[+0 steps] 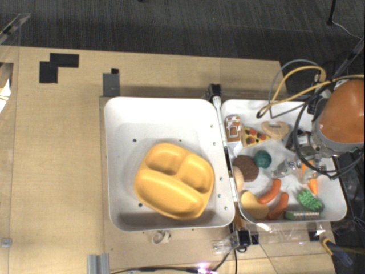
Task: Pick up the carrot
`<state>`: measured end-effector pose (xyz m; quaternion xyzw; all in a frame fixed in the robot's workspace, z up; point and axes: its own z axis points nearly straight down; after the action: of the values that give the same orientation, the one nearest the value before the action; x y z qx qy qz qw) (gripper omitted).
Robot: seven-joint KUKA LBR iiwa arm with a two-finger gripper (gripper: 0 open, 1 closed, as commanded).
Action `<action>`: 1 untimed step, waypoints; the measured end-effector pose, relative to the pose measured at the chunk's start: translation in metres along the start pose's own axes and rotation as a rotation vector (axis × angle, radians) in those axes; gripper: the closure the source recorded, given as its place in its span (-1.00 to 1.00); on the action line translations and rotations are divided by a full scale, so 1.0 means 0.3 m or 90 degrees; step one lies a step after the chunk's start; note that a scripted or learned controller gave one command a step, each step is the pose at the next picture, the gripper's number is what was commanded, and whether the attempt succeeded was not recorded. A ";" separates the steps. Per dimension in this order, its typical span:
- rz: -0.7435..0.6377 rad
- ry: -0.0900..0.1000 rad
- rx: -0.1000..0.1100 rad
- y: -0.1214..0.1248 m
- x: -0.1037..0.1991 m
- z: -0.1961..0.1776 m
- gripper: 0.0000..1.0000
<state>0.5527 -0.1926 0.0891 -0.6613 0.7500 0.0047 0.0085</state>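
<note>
The carrot (313,185) is a small orange piece in the right bin (342,207), near its right wall and just above a green knobbly toy (308,199). My gripper (292,165) hangs low over the middle of that bin, under the orange-banded wrist (342,114). It sits slightly left of and above the carrot. A bit of orange shows right beside the gripper body, and I cannot make out whether that is part of the carrot. Cables and the wrist hide the gripper's tips.
The right bin is crowded: two red sausages (271,192), a brown round (246,166), a teal ball (263,159), a pizza slice (251,135), a tan piece (275,129), a dark green stick (302,214). A large yellow bread toy (174,179) lies in the left bin (122,124).
</note>
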 end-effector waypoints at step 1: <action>0.000 0.004 0.011 -0.017 0.005 -0.045 1.00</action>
<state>0.5575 -0.1950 0.1026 -0.6610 0.7503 -0.0036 0.0121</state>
